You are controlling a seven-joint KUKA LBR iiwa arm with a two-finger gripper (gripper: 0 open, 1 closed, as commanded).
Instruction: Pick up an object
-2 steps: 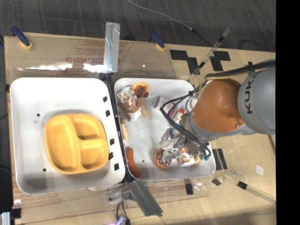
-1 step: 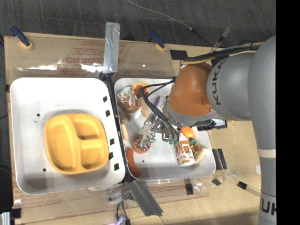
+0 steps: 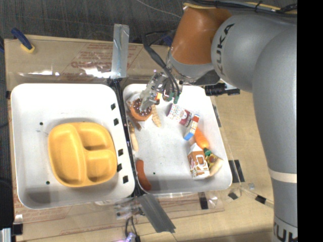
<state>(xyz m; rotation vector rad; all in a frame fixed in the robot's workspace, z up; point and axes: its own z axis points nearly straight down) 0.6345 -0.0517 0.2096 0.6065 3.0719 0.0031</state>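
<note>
On the left of the surface [image 3: 60, 59] sits the left white bin [image 3: 25, 110], holding a yellow divided tray [image 3: 81, 153] with three compartments, lying flat and well apart from anything else. A strip of grey tape [image 3: 120, 49] runs down toward the seam between the bins.

The right bin [image 3: 161, 178] holds the candidate things. Along its left wall lie a tan, finger-shaped piece [image 3: 134, 141] and, lower down, a reddish sausage-shaped toy [image 3: 141, 175]. Near the top left corner rests a round brown doughnut-like toy [image 3: 141, 110], with a small pale piece [image 3: 156, 119] just beside it. Further right lie a small printed packet [image 3: 178, 113], a red and blue carton [image 3: 192, 127], an orange carrot-like toy [image 3: 202, 138] and a little boxed item [image 3: 199, 166] resting on a pale wedge near the bottom right corner.

The claw [image 3: 150, 98] is down over the top left corner of the right bin, its tips at the upper edge of the doughnut-like toy. Its fingers blur into cables and the toy, so I cannot tell whether they are spread, pressed together or pinching anything.

As for progress, the reach seems made and a target apparently chosen, but nothing is visibly lifted: the doughnut-like toy looks to be lying on the bin floor. A secure grip and the lift appear to remain.
</note>
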